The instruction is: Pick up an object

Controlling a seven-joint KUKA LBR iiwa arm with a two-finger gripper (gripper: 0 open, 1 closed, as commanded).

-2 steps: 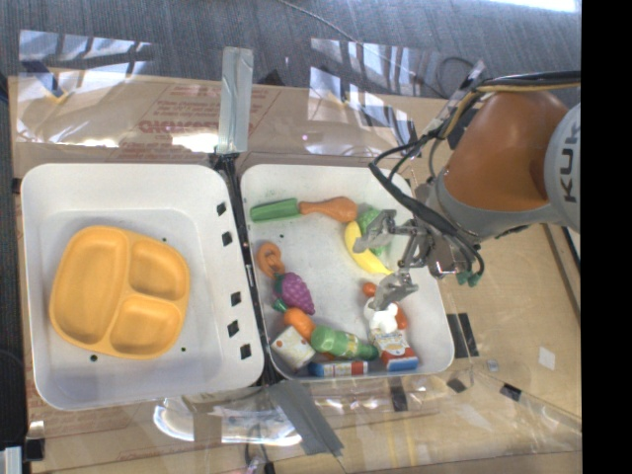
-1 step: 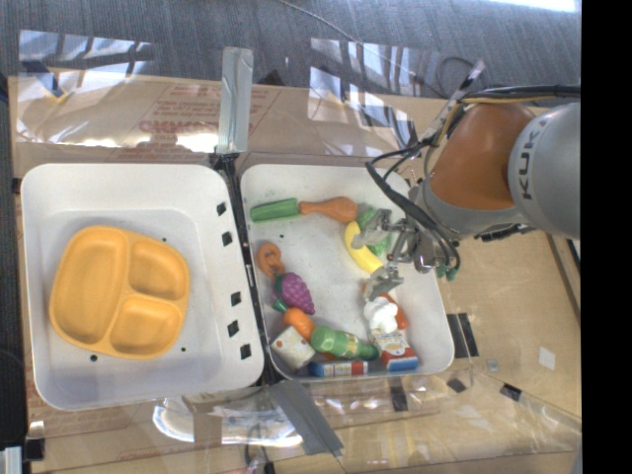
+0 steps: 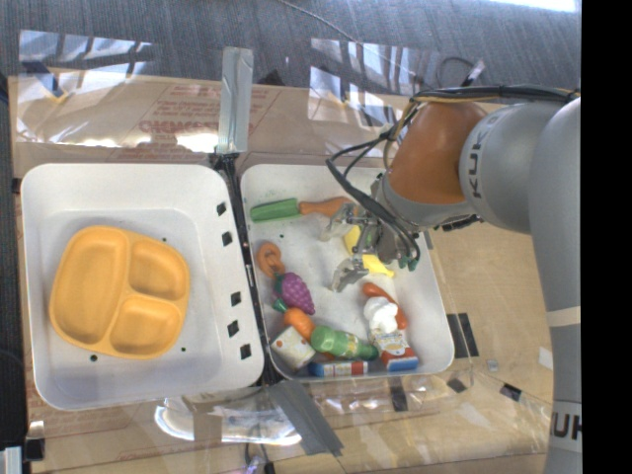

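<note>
Seemingly the pick is only at its approach stage, with nothing lifted yet. On the counter (image 3: 494, 403) sit two white bins side by side. The left bin (image 3: 59, 191) carries a yellow divided plate (image 3: 118, 289). The right bin (image 3: 434, 309) carries all the loose toys, so any candidate for the pick lies there.

The arm (image 3: 513, 166) reaches in from the right and hangs over the upper right part of that bin, with the end effector (image 3: 360, 255) low among the toys. It is close over a yellow piece (image 3: 373, 264), which looks like the likeliest target, though I cannot tell whether the two touch. How far the end effector is open, and whether anything sits in it, I cannot make out: dark cables and the wrist cover it.

Every other toy lies on the bin floor: a green-handled tool (image 3: 296, 207) along the top, a purple fruit (image 3: 294, 290) and an orange piece (image 3: 269, 259) at the left, and a crowded heap at the bottom with a green bottle (image 3: 341, 343), a white figure (image 3: 381, 316) and a small carton (image 3: 290, 349).

Left to do, by my judgement: close on one toy and raise it clear.

The arm's body is cut off at the right. The heap overlaps too much to separate each item, and the yellow piece is partly hidden.
</note>
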